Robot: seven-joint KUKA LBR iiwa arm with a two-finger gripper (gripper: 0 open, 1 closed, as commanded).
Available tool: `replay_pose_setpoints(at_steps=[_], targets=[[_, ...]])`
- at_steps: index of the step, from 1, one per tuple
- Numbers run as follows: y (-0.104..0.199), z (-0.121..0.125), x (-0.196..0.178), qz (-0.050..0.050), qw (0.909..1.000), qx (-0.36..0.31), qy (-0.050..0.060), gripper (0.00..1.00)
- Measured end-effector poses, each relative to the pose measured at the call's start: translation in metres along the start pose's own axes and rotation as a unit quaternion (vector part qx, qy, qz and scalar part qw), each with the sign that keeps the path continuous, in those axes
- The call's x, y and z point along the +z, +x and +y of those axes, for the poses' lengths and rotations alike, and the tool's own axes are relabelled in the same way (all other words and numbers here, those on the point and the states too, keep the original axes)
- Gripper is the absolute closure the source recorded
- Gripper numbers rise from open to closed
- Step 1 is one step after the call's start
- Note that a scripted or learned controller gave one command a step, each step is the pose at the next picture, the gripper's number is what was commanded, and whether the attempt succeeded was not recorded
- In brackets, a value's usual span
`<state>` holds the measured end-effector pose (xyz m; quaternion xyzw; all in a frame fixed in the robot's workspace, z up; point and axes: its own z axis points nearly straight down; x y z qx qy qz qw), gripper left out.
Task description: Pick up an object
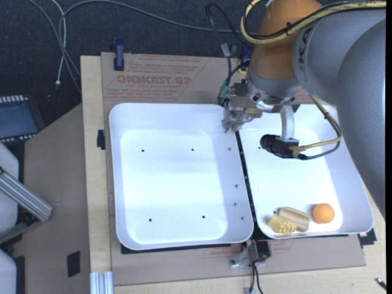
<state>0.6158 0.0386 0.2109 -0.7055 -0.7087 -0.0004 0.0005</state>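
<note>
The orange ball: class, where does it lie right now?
In the camera view the orange ball lies in the right bin, near its front edge, just right of the tan roll and the yellow corn piece.

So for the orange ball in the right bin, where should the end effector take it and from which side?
Probably straight from above, fingers closing across the widest part of the orange ball. It is round, so no side is better by shape, but the tan roll lies close on its left and the right bin rim is near.
</note>
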Motion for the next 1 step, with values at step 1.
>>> replay_pose_setpoints(at_steps=[1], targets=[[0.0528,0.003,0.0025,0.0,1.0,0.0,0.0,1.0]])
